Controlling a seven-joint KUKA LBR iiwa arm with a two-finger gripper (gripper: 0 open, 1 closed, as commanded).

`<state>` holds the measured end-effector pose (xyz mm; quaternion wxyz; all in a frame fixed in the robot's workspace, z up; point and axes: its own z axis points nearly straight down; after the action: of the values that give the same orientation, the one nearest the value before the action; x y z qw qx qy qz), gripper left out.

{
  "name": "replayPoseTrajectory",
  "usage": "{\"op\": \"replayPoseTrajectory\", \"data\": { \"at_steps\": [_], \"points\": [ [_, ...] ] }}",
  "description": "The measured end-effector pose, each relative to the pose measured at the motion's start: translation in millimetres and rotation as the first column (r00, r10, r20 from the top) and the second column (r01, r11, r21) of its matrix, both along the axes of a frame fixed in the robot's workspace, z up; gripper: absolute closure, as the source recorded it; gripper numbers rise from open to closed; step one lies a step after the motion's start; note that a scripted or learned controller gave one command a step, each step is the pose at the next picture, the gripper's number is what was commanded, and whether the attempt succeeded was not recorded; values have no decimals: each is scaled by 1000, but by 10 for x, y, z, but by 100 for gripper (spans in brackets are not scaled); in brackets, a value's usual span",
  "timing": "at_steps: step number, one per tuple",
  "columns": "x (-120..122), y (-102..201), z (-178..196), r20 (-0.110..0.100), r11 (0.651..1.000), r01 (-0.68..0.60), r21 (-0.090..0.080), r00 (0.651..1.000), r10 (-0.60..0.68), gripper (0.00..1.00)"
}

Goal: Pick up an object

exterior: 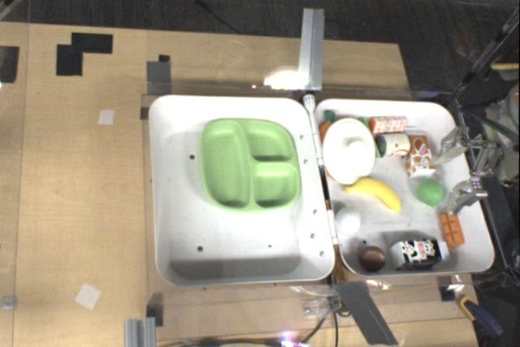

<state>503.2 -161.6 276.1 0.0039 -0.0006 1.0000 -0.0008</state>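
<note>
Camera view: along the right bin's [475, 256] near edge sit a dark brown round fruit [372, 258] and a black-and-white carton [418, 252], with an orange block [452, 228] toward the near right corner. Mid-bin lie a banana [376, 193] and a green ball [430, 192]; farther back are a white bowl [349, 149], a small printed box [419, 155] and a red-and-white packet [388, 124]. The gripper [470, 166] hangs at the right edge, jaws apart, clasping nothing. The left bin [175, 199] carries a green divided tray [249, 162]. The risk, I judge, is crowding: closing on the ball could nudge it rolling, or a finger could catch the box beside it.
</note>
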Motion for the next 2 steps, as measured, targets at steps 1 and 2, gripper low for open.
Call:
{"op": "replayPoseTrajectory", "data": {
  "at_steps": [1, 2],
  "points": [
    [83, -217, -1359, -12, 1000, 28, 4, 1000, -28, 0],
    [-19, -185, -1699, 20, 998, -64, -7, 998, 64, 0]
  ]
}}
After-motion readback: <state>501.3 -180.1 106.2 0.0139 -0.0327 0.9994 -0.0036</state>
